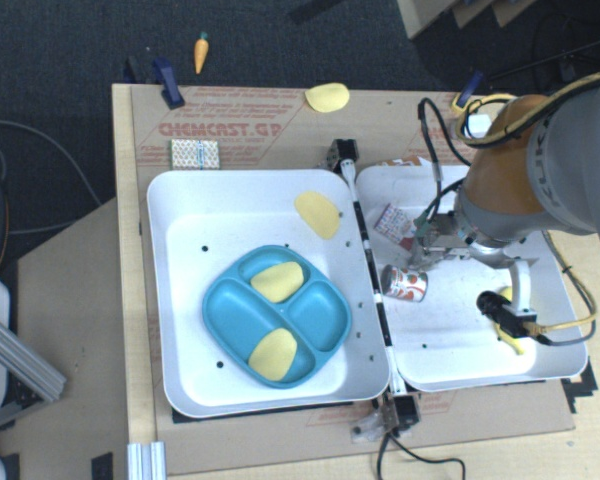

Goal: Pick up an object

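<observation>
In the right bin (450, 368), a small red and white can (406, 286) lies on its side near the left wall. A crumpled pink and white packet (391, 220) sits just behind it. My gripper (421, 256) hangs low over the bin, right above and slightly behind the can, between the can and the packet. The grey arm and its orange band hide the back right of this bin. I see nothing clearly held.
The left bin (180, 218) holds a blue divided plate (320, 313) with two yellow pieces (277, 281) (274, 353), plus a yellow piece (319, 214) near its back right corner. Another yellow piece (327, 97), a patterned packet (195, 153) and a blue clip (167, 83) lie on the bench behind.
</observation>
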Robot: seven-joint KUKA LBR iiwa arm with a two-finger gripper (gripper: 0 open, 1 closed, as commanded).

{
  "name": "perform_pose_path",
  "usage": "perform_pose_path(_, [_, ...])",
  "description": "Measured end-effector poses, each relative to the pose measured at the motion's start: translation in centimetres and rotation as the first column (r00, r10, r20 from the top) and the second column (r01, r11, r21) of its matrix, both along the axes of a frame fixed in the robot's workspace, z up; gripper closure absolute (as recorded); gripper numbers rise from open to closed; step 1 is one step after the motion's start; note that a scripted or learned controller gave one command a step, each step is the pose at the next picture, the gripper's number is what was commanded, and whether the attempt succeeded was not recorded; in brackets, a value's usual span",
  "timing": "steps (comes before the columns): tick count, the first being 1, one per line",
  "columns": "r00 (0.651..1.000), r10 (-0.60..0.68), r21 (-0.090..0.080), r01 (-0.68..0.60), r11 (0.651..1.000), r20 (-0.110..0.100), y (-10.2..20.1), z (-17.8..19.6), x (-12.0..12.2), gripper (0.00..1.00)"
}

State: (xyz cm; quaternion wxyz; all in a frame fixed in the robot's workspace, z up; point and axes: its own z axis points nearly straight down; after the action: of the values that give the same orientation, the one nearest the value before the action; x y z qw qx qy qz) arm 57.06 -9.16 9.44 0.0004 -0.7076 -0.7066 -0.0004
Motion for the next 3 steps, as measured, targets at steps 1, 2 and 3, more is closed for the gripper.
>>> perform_pose_path(1, [1.0,0.0,0.0,0.0,1.0,0.0,0.0,-0.02,-0.01,0.0])
perform_pose_path(2, [1.0,-0.001,0.0,0.001,1.0,0.002,0.02,0.98,0.04,1.0])
perform_pose_path(3, [1.0,0.0,0.0,0.0,1.0,0.001,0.03,0.96,0.03,0.0])
